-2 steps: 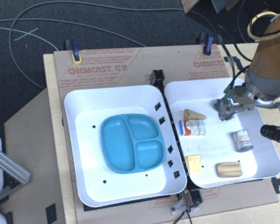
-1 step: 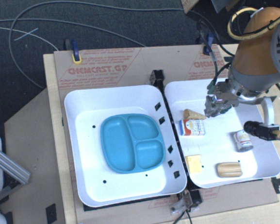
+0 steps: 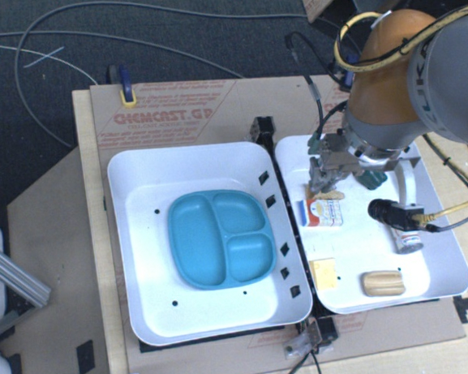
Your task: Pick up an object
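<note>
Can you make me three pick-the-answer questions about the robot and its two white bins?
1. Where is the blue plate?
A. left bin
B. right bin
C. on the floor

2. What colour is the sticky note in the right bin?
A. green
B. yellow
C. purple

3. How does the wooden block sit?
A. standing on end
B. lying flat
C. held by the gripper

Answers: 1 A, the plate sits in the left bin. 2 B, it looks yellow. 3 B, it lies flat, away from the gripper.
</note>
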Controlling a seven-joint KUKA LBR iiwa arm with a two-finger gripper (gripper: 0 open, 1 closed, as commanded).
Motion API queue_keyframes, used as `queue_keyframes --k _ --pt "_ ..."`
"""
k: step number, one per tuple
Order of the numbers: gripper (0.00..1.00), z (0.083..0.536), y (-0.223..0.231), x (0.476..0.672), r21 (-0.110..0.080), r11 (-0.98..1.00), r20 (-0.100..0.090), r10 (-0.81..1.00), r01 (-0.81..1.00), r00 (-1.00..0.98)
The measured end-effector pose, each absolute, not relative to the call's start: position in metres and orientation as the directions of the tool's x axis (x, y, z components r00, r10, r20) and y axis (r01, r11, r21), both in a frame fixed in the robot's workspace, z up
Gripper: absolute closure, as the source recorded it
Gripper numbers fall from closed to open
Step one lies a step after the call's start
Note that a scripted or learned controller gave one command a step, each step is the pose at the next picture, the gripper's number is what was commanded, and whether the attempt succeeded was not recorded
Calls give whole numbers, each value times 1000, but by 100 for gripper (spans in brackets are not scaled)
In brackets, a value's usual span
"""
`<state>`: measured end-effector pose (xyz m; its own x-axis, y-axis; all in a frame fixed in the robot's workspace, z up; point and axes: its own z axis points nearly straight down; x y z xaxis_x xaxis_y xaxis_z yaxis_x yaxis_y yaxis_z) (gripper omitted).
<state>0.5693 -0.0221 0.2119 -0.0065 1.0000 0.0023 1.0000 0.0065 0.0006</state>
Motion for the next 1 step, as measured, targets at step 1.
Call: queue_keyframes --k 1 --pt "100 225 33 582 3 7 3 1000 1000 -7"
